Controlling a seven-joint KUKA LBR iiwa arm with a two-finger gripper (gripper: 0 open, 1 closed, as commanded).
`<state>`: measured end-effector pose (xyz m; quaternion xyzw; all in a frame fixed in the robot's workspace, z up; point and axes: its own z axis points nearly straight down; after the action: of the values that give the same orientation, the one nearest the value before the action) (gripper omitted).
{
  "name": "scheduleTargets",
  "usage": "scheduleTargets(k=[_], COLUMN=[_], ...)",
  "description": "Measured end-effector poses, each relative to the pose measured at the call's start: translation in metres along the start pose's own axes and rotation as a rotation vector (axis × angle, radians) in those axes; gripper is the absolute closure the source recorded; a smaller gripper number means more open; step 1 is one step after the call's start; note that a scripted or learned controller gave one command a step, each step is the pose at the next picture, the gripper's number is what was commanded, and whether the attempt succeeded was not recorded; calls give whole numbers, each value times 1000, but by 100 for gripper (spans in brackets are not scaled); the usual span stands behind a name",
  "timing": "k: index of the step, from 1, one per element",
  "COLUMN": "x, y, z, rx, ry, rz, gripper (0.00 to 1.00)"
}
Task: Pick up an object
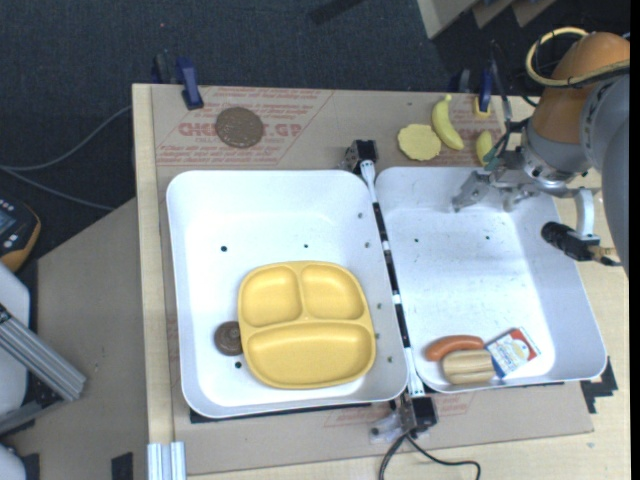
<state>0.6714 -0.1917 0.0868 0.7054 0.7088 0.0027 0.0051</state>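
Camera view, looking down at bench: gripper [487,190] hanging over far edge of right bin [560,298], fingers spread, nothing between them. Pickable stuff sits at near end of that bin: hot dog [455,347], glossy orange-red, lying beside tan bun [468,367], small white carton [512,352] with red and blue print touching bun. Left bin [200,268] has yellow divided tray [303,322], brown cookie [229,339] tucked against its left side. Banana [446,123] up on board behind bins.

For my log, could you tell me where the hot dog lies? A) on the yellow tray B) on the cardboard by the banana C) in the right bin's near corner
C: the hot dog lies in the right bin, near corner, beside a small carton.
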Motion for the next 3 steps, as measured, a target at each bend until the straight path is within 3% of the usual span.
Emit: scheduleTargets(k=[1,2,3], x=[-31,-19,-19], y=[-132,-196,-192], z=[-9,1,-10], rx=[18,18,8], ry=[12,6,2], rz=[9,8,6], gripper=[0,0,100])
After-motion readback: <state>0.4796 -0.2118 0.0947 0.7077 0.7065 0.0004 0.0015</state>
